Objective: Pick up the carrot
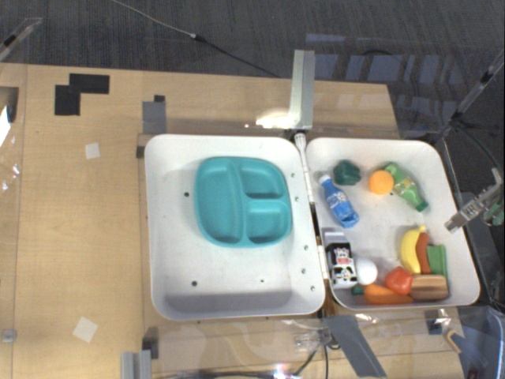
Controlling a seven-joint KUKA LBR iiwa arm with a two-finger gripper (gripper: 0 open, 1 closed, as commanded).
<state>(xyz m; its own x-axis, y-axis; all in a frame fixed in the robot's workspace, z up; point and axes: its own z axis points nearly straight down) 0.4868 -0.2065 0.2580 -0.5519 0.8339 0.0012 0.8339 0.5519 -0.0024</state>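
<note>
The carrot is hemmed in: egg at ten o'clock, red pepper at one, wooden block at three, bin wall at six.

I see a pale wood counter with black tape marks near its far left corner, and dark grey carpet beyond its far edge, crossed by a thin cable.

A single fixed camera hangs high above the bench and looks down at a slight slant; both white bins sit side by side in its lower middle, the left bin and right bin seen whole.
</note>
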